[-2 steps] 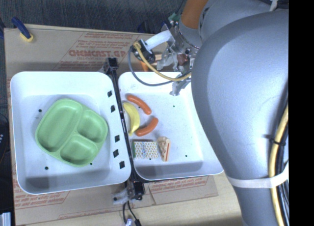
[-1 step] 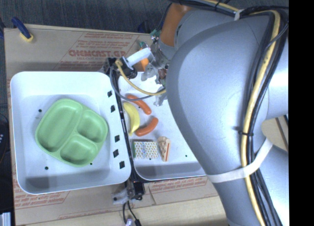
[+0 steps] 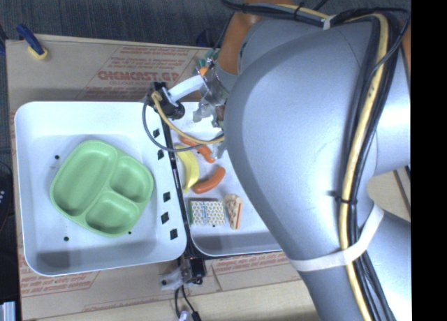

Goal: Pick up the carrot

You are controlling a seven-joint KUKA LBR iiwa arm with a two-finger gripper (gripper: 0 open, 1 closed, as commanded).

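In the right bin [image 3: 230, 244], a thin orange piece that looks like the carrot [image 3: 198, 150] lies just above a yellow banana [image 3: 188, 168]. A thicker orange-red piece, like a sausage [image 3: 209, 180], lies just below them. My gripper [image 3: 207, 102] hangs over the far left part of this bin, above and slightly right of the carrot. Its tip is tangled in cables and partly hidden by the big grey arm [image 3: 314, 138]. I see nothing held in it.
A green divided plate [image 3: 101, 187] sits in the left bin [image 3: 35, 124]. A patterned cracker-like block [image 3: 206, 213] and a sandwich slice [image 3: 234, 211] lie near the right bin's front. A black cable [image 3: 171, 173] runs along the wall between the bins. The arm covers most of the right bin.
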